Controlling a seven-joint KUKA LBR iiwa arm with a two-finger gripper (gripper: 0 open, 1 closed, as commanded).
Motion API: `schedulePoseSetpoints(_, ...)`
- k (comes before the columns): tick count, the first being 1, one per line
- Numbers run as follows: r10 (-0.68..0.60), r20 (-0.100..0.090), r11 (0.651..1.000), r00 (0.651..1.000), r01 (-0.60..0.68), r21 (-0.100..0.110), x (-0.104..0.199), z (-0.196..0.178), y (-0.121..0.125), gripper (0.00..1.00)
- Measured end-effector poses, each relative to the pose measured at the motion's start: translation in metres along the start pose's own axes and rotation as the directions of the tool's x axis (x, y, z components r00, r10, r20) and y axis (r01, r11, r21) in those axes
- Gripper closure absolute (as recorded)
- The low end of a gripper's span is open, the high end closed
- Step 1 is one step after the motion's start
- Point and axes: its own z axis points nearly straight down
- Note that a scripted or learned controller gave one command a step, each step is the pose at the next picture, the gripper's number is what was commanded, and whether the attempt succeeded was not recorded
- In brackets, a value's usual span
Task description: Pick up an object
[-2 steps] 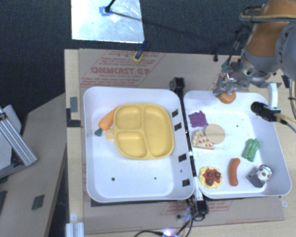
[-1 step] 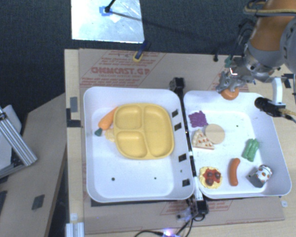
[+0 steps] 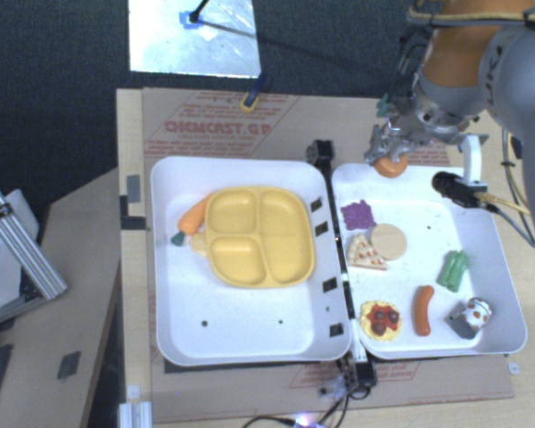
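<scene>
**End effector on orange item at far edge of right bin**

End effector (image 3: 390,152) sits at the far-left corner of the right bin (image 3: 495,239), arm reaching in from the right w/ its orange band above the wrist. An orange item (image 3: 392,166), small and rounded, shows right at the fingertips, touching them. Looks pinched between the fingers, so fingers seem closed on it, but the view is slanted and the tips are partly hidden. Can't tell if the item is lifted clear of the bin rim or resting on it.

Rel. to the end effector, toward the camera in the same bin: purple piece (image 3: 358,213) just below and slightly left; tan disc (image 3: 390,241) further on, touching a waffle wedge (image 3: 366,254) on its left. Green piece (image 3: 452,270) below and to the right, near the right wall. Sausage (image 3: 423,310) and a small pizza (image 3: 380,320) well apart from the end effector, near the bin's front. Grey-and-silver object (image 3: 468,317) at the front-right corner.

Left bin (image 3: 174,328), left of the end effector and across the divider: yellow tray (image 3: 254,237) w/ three compartments, carrot (image 3: 193,216) lying against its left edge. Both bins sit on cardboard (image 3: 218,123) on the table (image 3: 80,239).
</scene>
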Motion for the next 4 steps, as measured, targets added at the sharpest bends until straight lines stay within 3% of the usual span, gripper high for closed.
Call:
schedulePoseSetpoints(1,0.000,0.000,1.000,1.000,0.000,0.001,0.053,-0.006,-0.003,1.00)
schedulePoseSetpoints(2,0.000,0.000,1.000,1.000,0.000,0.002,0.107,0.013,0.002,1.00)
schedulePoseSetpoints(3,0.002,0.001,1.000,1.000,-0.002,0.001,0.143,0.003,0.003,1.00)
schedulePoseSetpoints(4,0.007,0.002,1.000,1.000,-0.007,0.002,0.143,0.021,-0.005,1.00)
